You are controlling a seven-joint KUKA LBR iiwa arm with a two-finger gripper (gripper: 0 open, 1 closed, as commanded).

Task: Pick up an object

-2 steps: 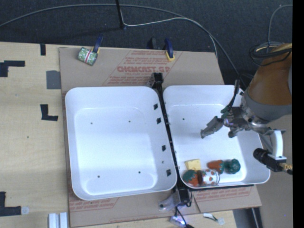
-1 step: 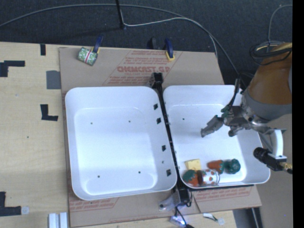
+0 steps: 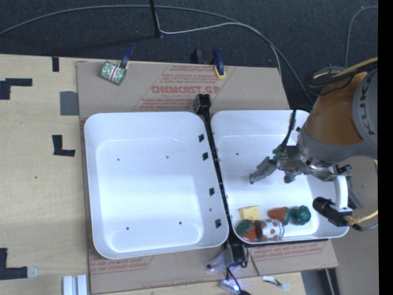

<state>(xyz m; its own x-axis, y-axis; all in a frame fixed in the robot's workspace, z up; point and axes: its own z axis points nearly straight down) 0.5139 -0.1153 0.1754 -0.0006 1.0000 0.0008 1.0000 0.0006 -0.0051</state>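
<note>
Several small objects lie clustered at the near edge of the right bin (image 3: 245, 128): a yellow block (image 3: 249, 212), an orange piece (image 3: 278, 213), a teal piece (image 3: 300, 214), a green piece (image 3: 245, 227) and a red-and-white toy (image 3: 268, 229). You judge them light and mostly rigid. The yellow block stands a little apart, so take it across its flat sides. The gripper (image 3: 275, 169) hovers above bare bin floor, well apart from the cluster, fingers spread with nothing between them. Red print on the cardboard sheet (image 3: 178, 85) seems to read "CHEMCAST GP"; the arm casing shows part of "KUKA".
</note>
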